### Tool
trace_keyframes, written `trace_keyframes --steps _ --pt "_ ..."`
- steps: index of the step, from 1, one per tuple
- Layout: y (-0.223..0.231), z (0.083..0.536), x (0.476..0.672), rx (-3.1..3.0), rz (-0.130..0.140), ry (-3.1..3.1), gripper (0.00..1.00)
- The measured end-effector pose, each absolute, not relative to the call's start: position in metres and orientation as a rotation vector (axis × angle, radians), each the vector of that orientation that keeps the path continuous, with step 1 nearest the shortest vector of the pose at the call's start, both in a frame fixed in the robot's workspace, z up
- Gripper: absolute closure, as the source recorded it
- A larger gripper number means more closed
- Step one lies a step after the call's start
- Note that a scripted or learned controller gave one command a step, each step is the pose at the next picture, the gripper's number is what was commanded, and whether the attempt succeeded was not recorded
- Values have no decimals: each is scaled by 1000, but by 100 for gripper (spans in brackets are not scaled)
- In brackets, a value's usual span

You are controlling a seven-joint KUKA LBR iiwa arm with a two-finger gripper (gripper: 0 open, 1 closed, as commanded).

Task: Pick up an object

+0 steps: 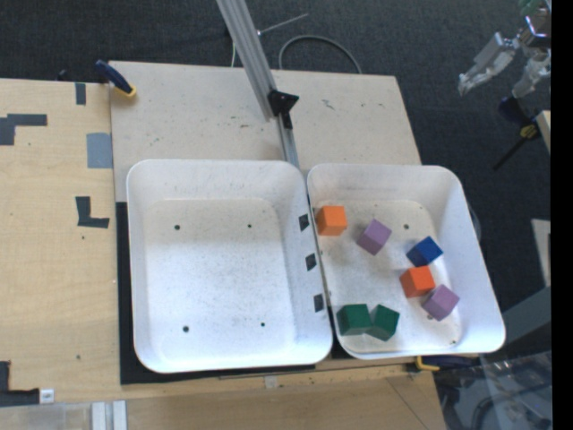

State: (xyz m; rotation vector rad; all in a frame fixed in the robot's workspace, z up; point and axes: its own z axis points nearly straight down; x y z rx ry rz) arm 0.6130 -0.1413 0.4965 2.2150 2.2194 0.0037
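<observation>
i had the claw [501,61] parked high, off the bench altogether and over the dark floor, and it carried nothing; from that slant i could not tell how its tips stood. i judged that a sensible wait, since from there it threw no shadow on the work.

everything worth taking lay below and to the left of it in my view, in the right bin [466,204], the nearer of the 2. closest to the claw sat the blue cube [424,251], with a purple cube [374,236] and an orange cube [332,219] beyond it, each standing apart. farther down, a second orange cube [417,281] touched a second purple cube [440,302], and 2 green cubes [368,320] sat pressed together near the bottom wall.

farthest off, the left bin [143,240] waited.

the pick had not begun. i reckoned a lone cube the safer choice, as the paired ones left little room for a finger between them.
</observation>
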Motion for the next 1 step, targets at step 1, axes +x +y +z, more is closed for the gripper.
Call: trace_keyframes --steps 1 --pt "-162 476 672 2218 -3 2221 0"
